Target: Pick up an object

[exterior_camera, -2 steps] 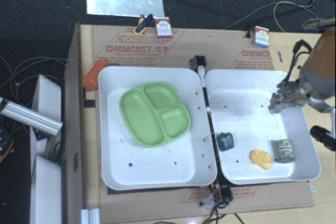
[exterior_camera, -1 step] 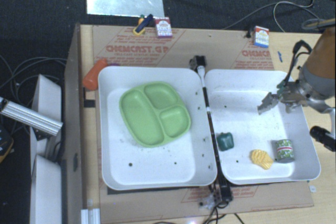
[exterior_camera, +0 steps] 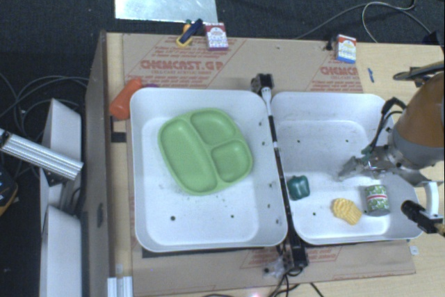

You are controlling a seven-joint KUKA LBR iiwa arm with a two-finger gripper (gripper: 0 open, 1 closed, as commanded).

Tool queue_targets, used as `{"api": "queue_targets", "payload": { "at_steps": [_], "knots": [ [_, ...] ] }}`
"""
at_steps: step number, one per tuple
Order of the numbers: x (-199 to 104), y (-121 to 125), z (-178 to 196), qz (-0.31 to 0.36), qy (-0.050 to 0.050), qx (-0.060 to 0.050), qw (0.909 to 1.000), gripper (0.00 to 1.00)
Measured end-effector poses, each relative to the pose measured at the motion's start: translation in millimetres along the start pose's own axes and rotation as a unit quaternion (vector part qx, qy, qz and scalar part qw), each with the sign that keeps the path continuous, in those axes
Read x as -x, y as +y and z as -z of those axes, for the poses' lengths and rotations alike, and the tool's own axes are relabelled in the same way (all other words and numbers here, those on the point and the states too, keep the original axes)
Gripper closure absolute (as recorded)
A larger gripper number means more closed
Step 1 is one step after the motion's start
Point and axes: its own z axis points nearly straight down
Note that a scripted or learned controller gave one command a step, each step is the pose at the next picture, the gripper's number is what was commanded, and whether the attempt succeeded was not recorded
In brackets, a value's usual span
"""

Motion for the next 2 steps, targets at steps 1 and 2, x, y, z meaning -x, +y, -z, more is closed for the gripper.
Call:
{"api": "queue_targets", "payload": {
  "at_steps": [1,2],
  "knots": [
    [5.6,47.0,116.9,0.002,-0.001,0.002,1.0000,0.00],
    [5.0,10.5,10.3,0.000,0.001,-0.002,1.0000,0.00]
  ]
}}
